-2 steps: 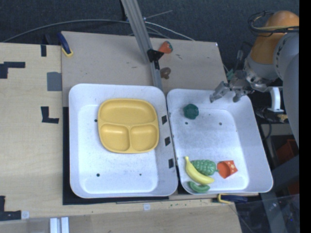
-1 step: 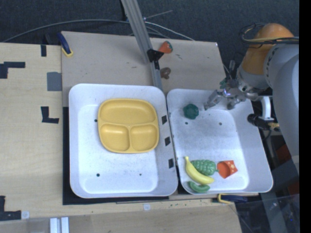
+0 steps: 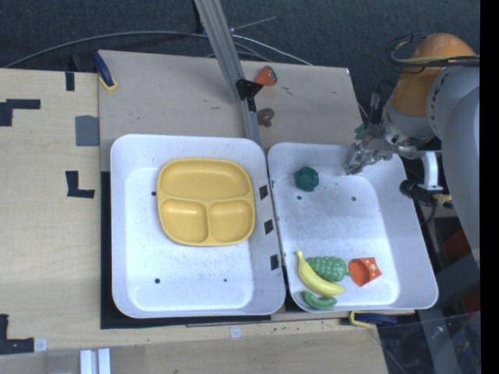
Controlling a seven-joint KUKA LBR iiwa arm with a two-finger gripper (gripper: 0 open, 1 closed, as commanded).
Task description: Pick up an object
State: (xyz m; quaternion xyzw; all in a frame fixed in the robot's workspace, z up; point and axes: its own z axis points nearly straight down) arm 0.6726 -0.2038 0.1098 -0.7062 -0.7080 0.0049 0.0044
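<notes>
The right bin (image 3: 390, 209) holds a dark green round object (image 3: 306, 178) near its back left. At the bin's front lie a yellow banana (image 3: 316, 277), a green bumpy object (image 3: 327, 267), an orange-red object (image 3: 363, 270) and a small green piece (image 3: 318, 300). My gripper (image 3: 359, 160) hangs over the back right corner of this bin, to the right of the dark green object and apart from it. Nothing shows between its fingers.
The left bin (image 3: 132, 232) carries a yellow divided plate (image 3: 207, 199). A grey pole (image 3: 222, 41) slants up from between the bins at the back. The arm (image 3: 437, 92) fills the upper right side.
</notes>
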